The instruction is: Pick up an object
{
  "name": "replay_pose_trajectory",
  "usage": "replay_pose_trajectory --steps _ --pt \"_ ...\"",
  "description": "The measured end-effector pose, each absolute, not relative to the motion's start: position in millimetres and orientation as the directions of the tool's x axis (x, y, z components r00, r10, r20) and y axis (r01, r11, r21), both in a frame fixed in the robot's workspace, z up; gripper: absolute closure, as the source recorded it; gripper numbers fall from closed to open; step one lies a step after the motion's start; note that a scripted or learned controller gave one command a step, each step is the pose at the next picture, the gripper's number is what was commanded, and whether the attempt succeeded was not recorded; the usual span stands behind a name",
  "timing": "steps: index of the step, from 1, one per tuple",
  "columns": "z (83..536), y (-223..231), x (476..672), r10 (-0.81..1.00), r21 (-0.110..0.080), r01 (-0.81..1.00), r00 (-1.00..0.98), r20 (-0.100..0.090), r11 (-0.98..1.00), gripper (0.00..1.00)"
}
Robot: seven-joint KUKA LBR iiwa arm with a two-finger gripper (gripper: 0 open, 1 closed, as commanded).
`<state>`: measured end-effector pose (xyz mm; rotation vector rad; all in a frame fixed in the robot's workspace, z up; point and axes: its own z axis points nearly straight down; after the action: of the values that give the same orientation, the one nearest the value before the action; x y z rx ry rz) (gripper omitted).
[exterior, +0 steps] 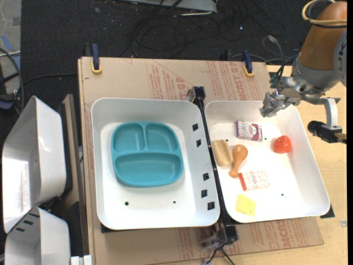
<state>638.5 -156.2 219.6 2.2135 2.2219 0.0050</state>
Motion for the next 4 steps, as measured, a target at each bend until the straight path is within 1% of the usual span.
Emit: replay_pose_trajectory --steps 1,2,3,4 --pt "227 -156 639.1 1.0 0.002 1.0 -0.003 -0.001 0.003 1.0" --pt "219 -104 610.7 1.0 -0.003 1.0 -0.006 0.001 0.006 1.0" --pt "229 -63 588.9 1.0 -0.002 1.0 -0.006 0.002 0.006 1.0" --pt "219 -21 562.7 1.0 -0.004 1.0 -0.005 0.001 0.005 1.0"
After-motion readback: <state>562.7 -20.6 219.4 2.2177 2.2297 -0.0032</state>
